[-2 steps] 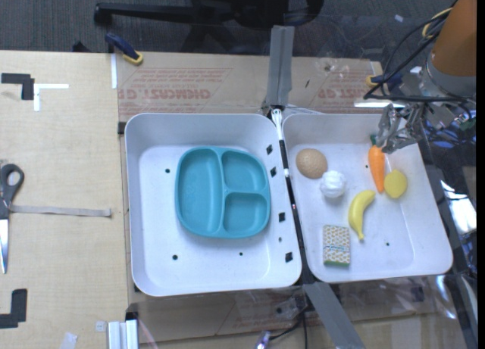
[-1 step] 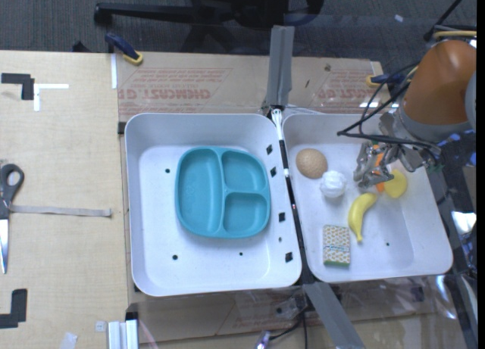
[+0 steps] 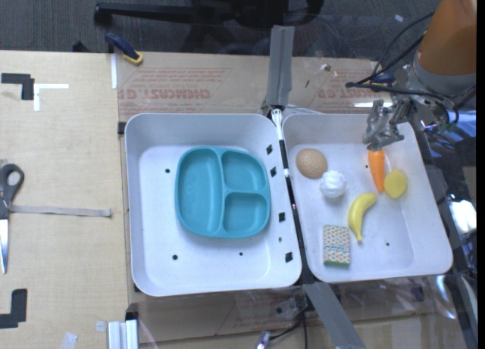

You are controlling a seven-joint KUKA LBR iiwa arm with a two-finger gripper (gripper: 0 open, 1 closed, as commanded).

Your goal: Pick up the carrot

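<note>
Camera view has the grey two-finger gripper (image 3: 381, 137) down over the far end of the right shallow white bin (image 3: 424, 253), poised right at the top of the slim orange carrot (image 3: 377, 170); whether it is apart or together, I cannot tell. That carrot lies beside a round yellow lemon (image 3: 395, 183), near a curved yellow banana (image 3: 361, 213).

Right bin (image 3: 424, 253) as landmark. Carrot (image 3: 377, 170) upright near far wall, orange, top end just under gripper (image 3: 383, 134). Lemon (image 3: 395, 183) touching carrot on its right. Banana (image 3: 361, 213) just nearer than carrot, white ball (image 3: 333, 184) to banana's upper left, brown egg-like item (image 3: 311, 163) beyond that. Sponge (image 3: 336, 245) nearest front wall. Left bin (image 3: 144, 211) adjoining, carrying teal divided plate (image 3: 223, 191). Scissors (image 3: 7, 196) on counter (image 3: 61, 264), far left.
</note>
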